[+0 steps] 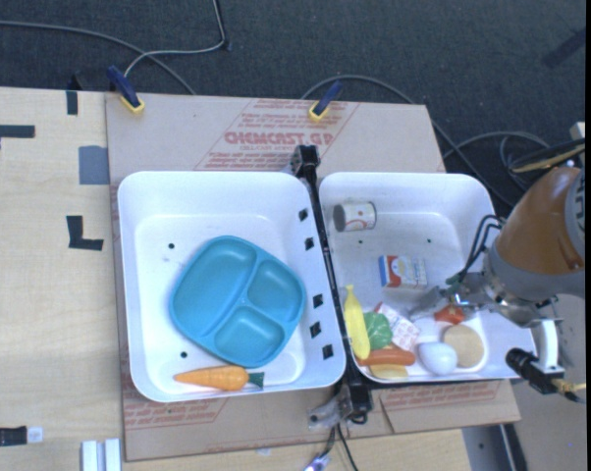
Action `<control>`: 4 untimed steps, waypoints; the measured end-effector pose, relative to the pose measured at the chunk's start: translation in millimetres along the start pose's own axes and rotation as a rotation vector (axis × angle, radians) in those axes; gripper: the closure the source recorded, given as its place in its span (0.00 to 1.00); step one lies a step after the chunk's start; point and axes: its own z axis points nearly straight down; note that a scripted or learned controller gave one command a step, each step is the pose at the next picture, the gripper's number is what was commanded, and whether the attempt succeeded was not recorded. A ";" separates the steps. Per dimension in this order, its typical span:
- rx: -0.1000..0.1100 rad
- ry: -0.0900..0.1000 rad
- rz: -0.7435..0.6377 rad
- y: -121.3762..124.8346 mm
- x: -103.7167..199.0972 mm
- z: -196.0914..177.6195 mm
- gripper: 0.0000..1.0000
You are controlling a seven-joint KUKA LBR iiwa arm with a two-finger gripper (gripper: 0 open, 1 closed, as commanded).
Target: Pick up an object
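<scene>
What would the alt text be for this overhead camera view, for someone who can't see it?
A grey and orange robot arm reaches from the right over the right white bin, which holds a banana, an egg, a small carton and other toy foods. The left white bin holds a blue divided plate and a carrot.

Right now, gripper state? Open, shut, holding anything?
Gripper: cannot be told. It sits low in the right-hand shallow white bin, above the round tan bun and small red piece; nothing is visibly held.
</scene>
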 end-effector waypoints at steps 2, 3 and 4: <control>-0.003 -0.001 -0.001 52.6 96.8 -0.1 0.00; -0.003 -0.001 -0.002 113.1 100.4 0.3 0.00; -0.002 -0.001 -0.002 112.8 100.5 -9.0 1.00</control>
